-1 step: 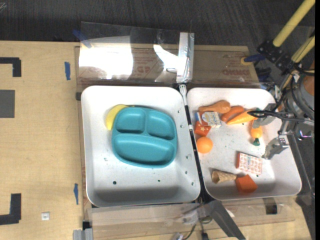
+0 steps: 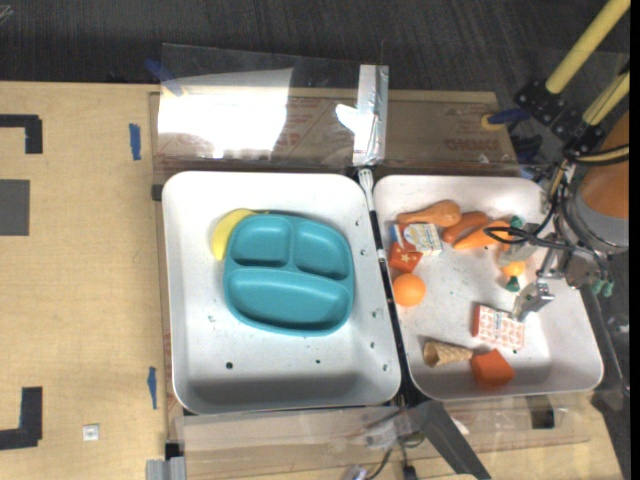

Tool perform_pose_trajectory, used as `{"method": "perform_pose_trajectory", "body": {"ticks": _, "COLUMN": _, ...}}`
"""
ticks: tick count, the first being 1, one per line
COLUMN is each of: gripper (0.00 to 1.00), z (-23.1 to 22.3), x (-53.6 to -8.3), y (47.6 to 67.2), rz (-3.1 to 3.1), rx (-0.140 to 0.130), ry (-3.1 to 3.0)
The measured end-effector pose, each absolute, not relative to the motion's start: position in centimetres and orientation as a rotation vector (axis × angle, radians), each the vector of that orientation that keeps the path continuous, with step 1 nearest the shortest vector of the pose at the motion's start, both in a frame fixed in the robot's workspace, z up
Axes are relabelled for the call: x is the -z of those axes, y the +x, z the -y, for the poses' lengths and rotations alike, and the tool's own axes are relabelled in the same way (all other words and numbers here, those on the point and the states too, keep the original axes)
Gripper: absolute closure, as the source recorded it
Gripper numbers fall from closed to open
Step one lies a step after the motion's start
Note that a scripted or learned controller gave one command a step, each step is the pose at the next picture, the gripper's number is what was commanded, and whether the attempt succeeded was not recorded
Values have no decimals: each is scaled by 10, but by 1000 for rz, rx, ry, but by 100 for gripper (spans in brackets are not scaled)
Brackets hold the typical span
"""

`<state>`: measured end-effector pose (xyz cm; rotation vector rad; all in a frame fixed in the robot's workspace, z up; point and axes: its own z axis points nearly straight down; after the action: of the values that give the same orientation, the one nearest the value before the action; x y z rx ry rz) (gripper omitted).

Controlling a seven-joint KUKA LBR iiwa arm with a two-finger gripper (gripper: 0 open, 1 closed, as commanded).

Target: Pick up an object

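The right bin (image 2: pixel 560 363) holds several small objects. Along its far side lie an orange squash-shaped toy (image 2: pixel 430 213), an orange carrot-like piece (image 2: pixel 466 230) and a small white carton (image 2: pixel 421 236). A red piece (image 2: pixel 403 259) and an orange ball (image 2: pixel 408 289) sit near the left wall. A red patterned packet (image 2: pixel 497 327), a waffle cone (image 2: pixel 447 352) and an orange block (image 2: pixel 491 367) lie toward the front. My gripper (image 2: pixel 533 301) hangs low at the bin's right side, just right of the packet and below a small yellow-and-green piece (image 2: pixel 513 271). Nothing is seen held.
The left bin (image 2: pixel 190 268) holds a teal divided plate (image 2: pixel 290 273) with a yellow object (image 2: pixel 228 230) partly under its far left edge. A metal divider (image 2: pixel 371 118) stands behind the bins. Cables and my arm (image 2: pixel 600 208) crowd the right bin's right edge.
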<state>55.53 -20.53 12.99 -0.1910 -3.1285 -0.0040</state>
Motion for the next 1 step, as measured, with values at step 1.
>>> {"method": "perform_pose_trajectory", "body": {"ticks": 1, "gripper": 0, "z": 223, "x": -89, "y": 585, "rz": 3148, "rx": -5, "ry": -199}}
